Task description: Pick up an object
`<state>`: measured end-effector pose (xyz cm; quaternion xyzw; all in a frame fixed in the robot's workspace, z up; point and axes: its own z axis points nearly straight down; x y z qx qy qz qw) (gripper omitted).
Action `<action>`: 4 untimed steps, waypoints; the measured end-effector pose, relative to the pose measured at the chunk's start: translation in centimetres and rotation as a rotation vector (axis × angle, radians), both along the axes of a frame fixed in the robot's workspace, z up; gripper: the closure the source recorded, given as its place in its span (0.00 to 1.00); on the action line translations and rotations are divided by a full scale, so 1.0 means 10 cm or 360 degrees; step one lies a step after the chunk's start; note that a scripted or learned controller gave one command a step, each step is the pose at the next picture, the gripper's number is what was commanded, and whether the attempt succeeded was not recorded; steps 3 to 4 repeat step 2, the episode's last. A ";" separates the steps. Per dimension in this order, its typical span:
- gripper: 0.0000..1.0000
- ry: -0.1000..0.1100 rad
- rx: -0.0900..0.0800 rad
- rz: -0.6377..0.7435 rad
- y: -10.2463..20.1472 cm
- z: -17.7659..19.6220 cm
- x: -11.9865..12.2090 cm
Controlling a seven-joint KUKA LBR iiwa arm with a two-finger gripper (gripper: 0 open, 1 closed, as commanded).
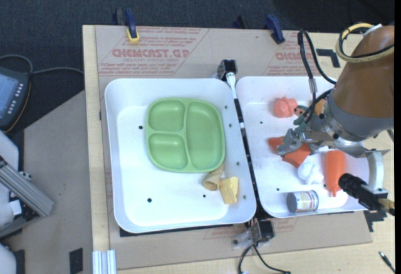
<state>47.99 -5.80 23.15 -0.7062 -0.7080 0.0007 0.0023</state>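
The hand [293, 143] hangs low in the right bin [260, 141], just above an orange-red piece [294, 155]; whether it grips anything, I cannot tell. A pink lump [284, 106] lies at 12 o'clock from it, an orange carrot [333, 171] and a can [303, 201] toward 4 o'clock. The left bin [125, 153] holds a green tray [185, 135].

the arm [366, 88] is a thick, rounded body, with a wide orange band over a smooth grey section below it. a yellowish ring of cable [354, 33] loops at its top, and black cables [308, 63] run along its left side in thin curves. below the grey section sits a pale grey flange, and from it the hand [294, 139] juts out as a small metal-grey cluster of brackets with dark fittings and short wires. a black cylindrical part [358, 189] with a pale curved bracket hangs off the lower side.
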 end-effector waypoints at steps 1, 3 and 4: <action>1.00 -0.0001 -0.0002 -0.0004 -0.03 -0.15 0.13; 1.00 -0.0002 -0.0002 -0.0005 0.01 -0.13 0.05; 1.00 -0.0002 -0.0002 -0.0005 0.01 -0.13 0.05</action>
